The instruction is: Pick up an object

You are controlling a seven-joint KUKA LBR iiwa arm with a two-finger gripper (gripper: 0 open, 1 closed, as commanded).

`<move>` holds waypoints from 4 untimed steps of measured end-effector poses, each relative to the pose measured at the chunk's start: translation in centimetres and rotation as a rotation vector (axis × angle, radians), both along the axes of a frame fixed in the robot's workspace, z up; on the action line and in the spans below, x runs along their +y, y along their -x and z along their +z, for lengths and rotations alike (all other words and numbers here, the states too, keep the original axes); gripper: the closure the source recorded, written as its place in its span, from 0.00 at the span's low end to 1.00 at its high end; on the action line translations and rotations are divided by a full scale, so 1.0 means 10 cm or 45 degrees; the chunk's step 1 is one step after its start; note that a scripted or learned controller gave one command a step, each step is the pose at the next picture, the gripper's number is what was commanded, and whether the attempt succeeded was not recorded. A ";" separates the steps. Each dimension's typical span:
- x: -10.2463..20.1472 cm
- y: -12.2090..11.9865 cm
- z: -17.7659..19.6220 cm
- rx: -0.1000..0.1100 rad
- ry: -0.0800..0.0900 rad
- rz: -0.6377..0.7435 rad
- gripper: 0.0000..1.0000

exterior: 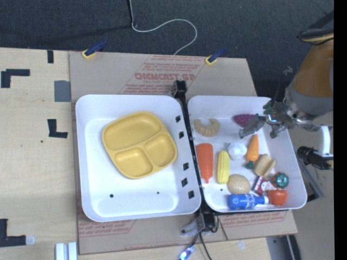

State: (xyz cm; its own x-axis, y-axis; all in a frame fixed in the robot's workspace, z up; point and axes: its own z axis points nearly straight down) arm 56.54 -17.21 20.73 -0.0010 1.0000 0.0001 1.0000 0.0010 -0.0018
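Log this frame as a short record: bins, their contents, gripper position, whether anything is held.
left bin: yellow divided plate
right bin: croissant, purple item, orange carrot, corn cob, orange-red cylinder, potato, blue bottle, other small toys
gripper: over the right bin's upper right, beside the purple item
held: nothing seen between the fingers

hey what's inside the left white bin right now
The left bin holds a yellow divided plate, lying flat toward its back half. Bare white floor shows around it. Whatever might lie beneath the plate is covered.
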 end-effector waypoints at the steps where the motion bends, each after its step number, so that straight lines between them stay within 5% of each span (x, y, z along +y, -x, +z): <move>1: 0.49 0.43 -0.11 0.005 -0.003 0.002 0.00; 2: 0.79 0.65 -1.28 0.001 0.000 0.001 0.00; 3: 0.77 0.64 -1.12 0.000 0.000 -0.001 1.00; 4: 1.58 0.20 -0.17 -0.014 -0.003 0.012 1.00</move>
